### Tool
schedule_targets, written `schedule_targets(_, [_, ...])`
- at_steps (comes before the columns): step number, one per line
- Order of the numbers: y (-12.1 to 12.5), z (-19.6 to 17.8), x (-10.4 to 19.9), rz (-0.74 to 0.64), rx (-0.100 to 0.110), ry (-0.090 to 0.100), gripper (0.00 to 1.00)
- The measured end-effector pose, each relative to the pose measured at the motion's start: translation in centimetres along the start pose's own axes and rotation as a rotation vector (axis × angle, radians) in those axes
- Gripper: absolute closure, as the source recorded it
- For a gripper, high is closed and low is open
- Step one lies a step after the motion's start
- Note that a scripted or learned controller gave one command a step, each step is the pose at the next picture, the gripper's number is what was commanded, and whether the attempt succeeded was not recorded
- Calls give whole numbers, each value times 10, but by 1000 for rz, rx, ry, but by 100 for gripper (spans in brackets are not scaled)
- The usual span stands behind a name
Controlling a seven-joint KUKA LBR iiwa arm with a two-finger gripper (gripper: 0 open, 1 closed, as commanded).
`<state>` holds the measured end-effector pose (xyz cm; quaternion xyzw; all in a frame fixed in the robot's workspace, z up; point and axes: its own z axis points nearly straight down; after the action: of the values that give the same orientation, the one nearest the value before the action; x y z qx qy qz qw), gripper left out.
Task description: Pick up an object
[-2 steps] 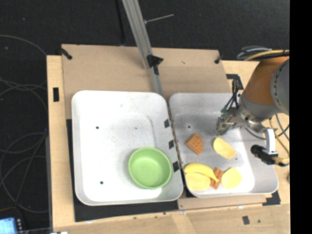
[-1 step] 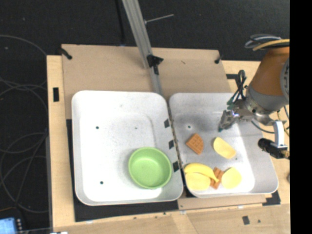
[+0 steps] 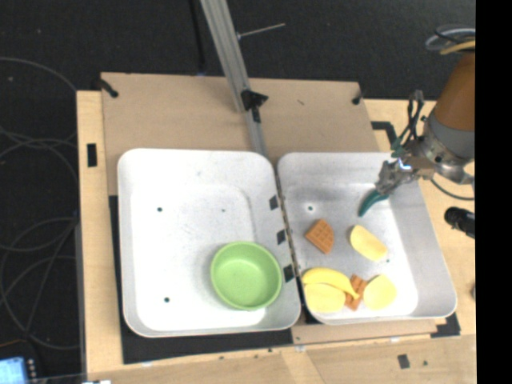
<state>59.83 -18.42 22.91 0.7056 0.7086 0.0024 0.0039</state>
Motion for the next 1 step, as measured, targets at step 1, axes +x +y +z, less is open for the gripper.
schedule_targets(1, [2,-52,-1,-1,1,0,100])
